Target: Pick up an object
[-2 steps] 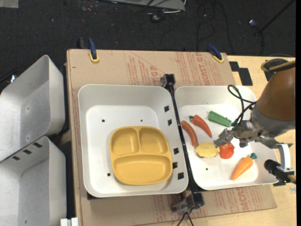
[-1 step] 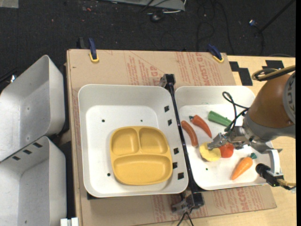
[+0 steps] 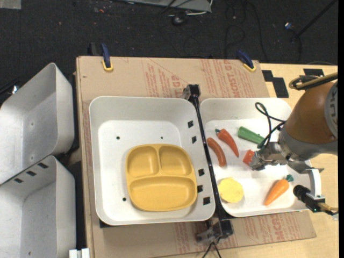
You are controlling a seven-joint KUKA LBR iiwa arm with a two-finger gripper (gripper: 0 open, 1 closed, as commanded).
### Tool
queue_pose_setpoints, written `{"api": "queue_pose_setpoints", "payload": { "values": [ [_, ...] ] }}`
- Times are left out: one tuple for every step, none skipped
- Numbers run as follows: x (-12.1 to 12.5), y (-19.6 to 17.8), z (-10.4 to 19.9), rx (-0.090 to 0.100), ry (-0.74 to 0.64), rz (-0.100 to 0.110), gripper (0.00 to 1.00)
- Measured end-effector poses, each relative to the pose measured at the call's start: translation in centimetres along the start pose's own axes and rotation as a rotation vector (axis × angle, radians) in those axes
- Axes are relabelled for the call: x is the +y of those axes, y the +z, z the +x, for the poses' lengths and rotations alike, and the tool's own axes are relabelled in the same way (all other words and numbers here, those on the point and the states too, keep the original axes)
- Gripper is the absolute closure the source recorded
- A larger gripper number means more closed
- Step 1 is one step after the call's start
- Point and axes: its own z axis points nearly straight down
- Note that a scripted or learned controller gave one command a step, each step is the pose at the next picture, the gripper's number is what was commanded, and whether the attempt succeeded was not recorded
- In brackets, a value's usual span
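Observation:
The right bin holds several toy foods: a red sausage, a red chili pepper, a green piece, a small red piece, a yellow round piece and an orange carrot. My gripper is low in this bin, right beside the small red piece and below the green piece. The arm's orange band hangs over the bin's right side and hides part of the floor.
The left bin holds a yellow divided plate. A black divider runs between the two bins. Two spare white bins lie off the bench to the left. Cables trail from the wrist over the right bin.

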Motion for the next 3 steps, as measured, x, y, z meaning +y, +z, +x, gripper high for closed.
{"api": "queue_pose_setpoints", "payload": {
  "values": [
    [1.0,-4.6,0.1,0.002,-0.005,0.009,1.00],
    [1.2,-8.9,-0.4,0.002,-0.005,0.008,1.00],
    [1.3,-10.9,-0.4,0.002,-0.005,0.010,1.00]
  ]
}}
